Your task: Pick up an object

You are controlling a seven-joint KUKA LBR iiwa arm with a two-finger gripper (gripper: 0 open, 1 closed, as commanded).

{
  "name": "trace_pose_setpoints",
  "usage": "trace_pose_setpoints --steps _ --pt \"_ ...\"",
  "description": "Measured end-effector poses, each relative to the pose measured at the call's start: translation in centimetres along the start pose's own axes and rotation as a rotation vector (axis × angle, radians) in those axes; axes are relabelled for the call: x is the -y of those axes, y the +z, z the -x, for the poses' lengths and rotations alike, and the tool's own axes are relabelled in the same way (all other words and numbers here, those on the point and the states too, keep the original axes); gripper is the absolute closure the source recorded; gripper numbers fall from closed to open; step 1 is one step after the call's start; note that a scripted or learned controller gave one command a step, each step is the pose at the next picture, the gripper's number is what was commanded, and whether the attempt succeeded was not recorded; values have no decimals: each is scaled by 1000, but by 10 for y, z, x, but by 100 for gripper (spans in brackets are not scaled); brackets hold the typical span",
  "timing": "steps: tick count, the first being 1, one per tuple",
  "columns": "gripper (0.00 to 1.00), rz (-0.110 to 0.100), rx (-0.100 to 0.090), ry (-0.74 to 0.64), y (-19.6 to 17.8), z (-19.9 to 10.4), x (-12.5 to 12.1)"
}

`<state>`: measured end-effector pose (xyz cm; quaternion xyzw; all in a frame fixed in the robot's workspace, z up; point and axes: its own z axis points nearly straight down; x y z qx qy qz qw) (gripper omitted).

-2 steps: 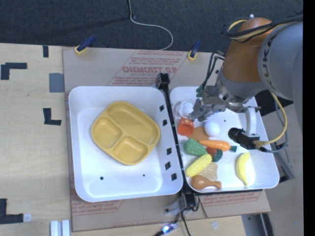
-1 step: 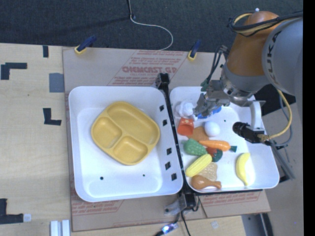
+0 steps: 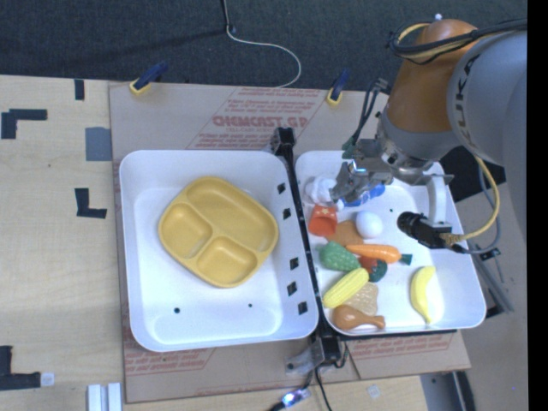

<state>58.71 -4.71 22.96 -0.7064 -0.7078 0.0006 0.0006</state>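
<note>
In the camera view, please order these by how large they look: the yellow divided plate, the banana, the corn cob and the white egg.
1. Yellow divided plate, by far the largest.
2. Banana and corn cob: they look close in size, so I do not rank them.
3. White egg, the smallest.

Both white bins (image 3: 137, 255) look like smooth, slightly glossy plastic. The yellow divided plate (image 3: 218, 229) is matt plastic. The toy food, such as the banana (image 3: 423, 293), corn cob (image 3: 345, 287) and carrot (image 3: 373, 252), has a shiny moulded-plastic finish. Under the bins lies dull brown printed cardboard (image 3: 248, 118).
</note>
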Motion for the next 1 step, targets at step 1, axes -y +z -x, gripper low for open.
trace_pose_setpoints --steps 1 --pt "100 -2 1 2 13 14 2"
